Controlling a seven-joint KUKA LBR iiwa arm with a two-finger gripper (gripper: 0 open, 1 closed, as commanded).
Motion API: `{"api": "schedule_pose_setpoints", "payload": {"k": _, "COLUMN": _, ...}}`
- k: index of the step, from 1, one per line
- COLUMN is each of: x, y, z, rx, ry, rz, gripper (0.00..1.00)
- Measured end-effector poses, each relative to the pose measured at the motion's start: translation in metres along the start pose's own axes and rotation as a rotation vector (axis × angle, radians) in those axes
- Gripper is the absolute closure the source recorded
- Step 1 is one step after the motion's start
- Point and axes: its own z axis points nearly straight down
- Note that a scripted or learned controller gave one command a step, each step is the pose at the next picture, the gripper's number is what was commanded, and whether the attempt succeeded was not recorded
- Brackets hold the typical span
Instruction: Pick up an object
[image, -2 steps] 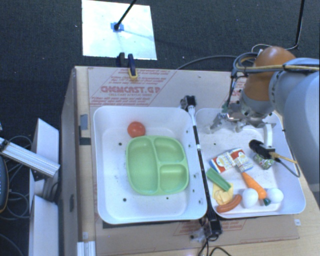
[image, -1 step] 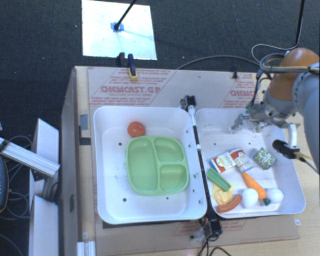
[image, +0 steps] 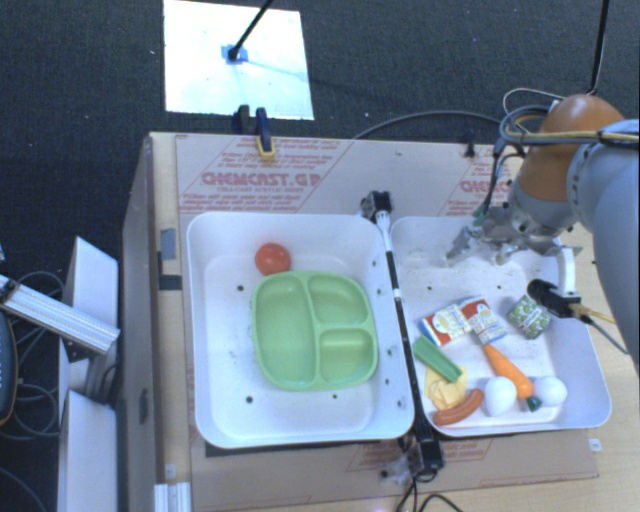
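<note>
The gripper (image: 484, 243) hangs over the right bin (image: 430, 240) near its far edge, its fingers spread wide and holding nothing. The toys lie well apart from it toward the bin's near edge: a carton (image: 457, 321), carrot (image: 506, 368), two eggs (image: 499, 394) and a sausage (image: 458, 407)

The tool (image: 485, 240) hangs over the right bin's (image: 590, 400) far part; the carrot (image: 506, 368) lies nearer, among toy foods.
</note>
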Motion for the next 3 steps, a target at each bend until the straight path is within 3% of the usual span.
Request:
{"api": "schedule_pose_setpoints", "payload": {"k": 1, "x": 0.008, "y": 0.0, "z": 0.0, "rx": 0.001, "ry": 0.0, "rz": 0.0, "gripper": 0.0}}
{"api": "schedule_pose_setpoints", "payload": {"k": 2, "x": 0.039, "y": 0.0, "z": 0.0, "rx": 0.002, "ry": 0.0, "rz": -0.001, "gripper": 0.0}}
{"api": "schedule_pose_setpoints", "payload": {"k": 3, "x": -0.045, "y": -0.001, "z": 0.0, "rx": 0.005, "ry": 0.002, "rz": 0.001, "gripper": 0.0}}
